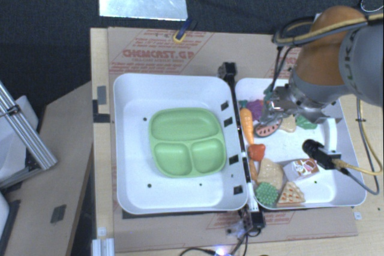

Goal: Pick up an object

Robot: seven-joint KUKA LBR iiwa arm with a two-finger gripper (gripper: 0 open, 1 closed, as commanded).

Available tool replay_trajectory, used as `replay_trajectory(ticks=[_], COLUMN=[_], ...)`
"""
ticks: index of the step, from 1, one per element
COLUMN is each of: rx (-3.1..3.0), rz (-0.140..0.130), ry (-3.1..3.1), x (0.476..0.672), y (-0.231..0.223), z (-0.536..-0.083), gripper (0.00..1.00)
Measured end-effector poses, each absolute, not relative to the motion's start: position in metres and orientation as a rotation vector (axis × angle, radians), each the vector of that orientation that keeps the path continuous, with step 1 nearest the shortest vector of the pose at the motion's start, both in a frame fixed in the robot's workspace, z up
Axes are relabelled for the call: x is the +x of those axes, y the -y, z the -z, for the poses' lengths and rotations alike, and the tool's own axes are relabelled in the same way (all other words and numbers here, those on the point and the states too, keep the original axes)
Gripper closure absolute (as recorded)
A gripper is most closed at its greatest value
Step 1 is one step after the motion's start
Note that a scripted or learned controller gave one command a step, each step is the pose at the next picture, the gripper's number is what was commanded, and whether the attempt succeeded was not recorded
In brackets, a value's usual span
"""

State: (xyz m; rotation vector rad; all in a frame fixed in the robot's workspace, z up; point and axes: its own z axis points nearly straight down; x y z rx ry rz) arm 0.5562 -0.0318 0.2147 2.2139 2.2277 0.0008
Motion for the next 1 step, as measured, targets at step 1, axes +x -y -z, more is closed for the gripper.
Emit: replay_trajectory(ticks=[1], rx=[2.217], rz=[-0.004], ry=[-2.223], x=[0.5487], y=[0.0352], z=[-0.2345], gripper=[1.0])
